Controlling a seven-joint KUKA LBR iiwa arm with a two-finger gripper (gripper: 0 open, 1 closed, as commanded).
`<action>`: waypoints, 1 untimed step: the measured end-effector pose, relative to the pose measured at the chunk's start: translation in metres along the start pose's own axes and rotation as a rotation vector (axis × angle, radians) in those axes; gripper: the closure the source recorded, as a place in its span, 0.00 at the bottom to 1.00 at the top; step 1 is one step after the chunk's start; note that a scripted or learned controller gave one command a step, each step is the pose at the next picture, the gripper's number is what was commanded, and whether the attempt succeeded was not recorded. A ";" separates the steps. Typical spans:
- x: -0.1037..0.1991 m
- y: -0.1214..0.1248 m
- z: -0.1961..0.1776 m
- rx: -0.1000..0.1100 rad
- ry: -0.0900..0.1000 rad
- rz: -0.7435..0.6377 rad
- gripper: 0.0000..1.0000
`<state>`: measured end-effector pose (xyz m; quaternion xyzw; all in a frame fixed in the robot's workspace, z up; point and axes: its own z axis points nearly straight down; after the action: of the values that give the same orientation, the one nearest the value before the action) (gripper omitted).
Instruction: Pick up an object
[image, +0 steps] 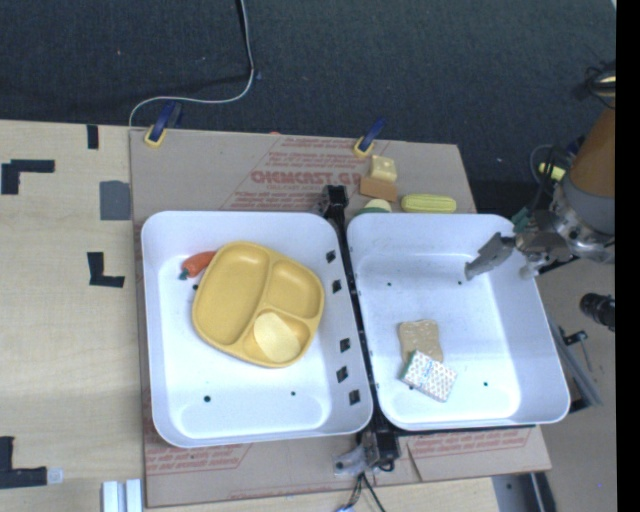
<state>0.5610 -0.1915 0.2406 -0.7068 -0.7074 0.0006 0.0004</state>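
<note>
A divided plate (258, 302) lies in the left bin (165, 400); two packets (425, 360) in the right bin (520, 400).

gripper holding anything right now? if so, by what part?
Nothing held. The gripper hangs over the right bin, upper right, with nothing between its jaws; the tan block and patterned packet lie on the bin floor.

The wooden bench (60, 330) bears a cardboard sheet (290, 175), on which two white bins (160, 300) (500, 235) sit side by side.
</note>
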 end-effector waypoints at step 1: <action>0.041 -0.002 0.084 0.008 0.004 -0.003 0.00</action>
<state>0.5584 -0.1506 0.1565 -0.7059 -0.7083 0.0022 0.0046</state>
